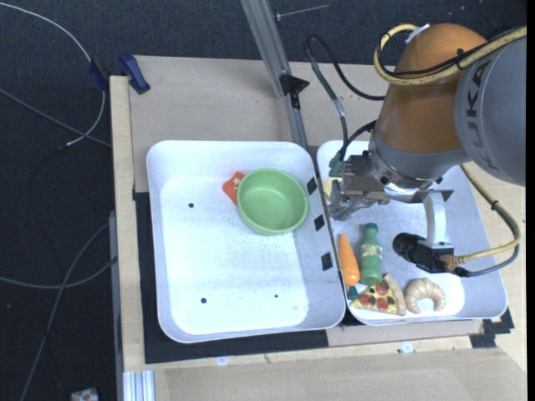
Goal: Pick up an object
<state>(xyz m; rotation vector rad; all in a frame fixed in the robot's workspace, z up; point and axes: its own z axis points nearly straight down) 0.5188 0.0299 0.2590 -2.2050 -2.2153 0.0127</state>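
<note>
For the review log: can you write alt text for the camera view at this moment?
A grey and orange robot arm reaches over the right bin, its hand hanging above a carrot, green bottle, pizza slice and croissant. The left bin holds a green bowl beside a small red object.

Left bin (180, 249): a green bowl (272, 200) sits upright, mouth up, near the far right corner. A red-orange item (231, 187) lies at its left side, touching the rim and partly hidden by it; I cannot tell what it is.

Right bin (483, 284): four objects are clustered at the near edge. An orange carrot (349, 260) lies lengthwise along the left wall. Just beside it, a green bottle (371, 256) lies flat, cap toward the far edge. A pizza slice (380, 296) rests in the near left corner, touching the bottle's base. A pale croissant (425, 293) lies beside the slice.
</note>
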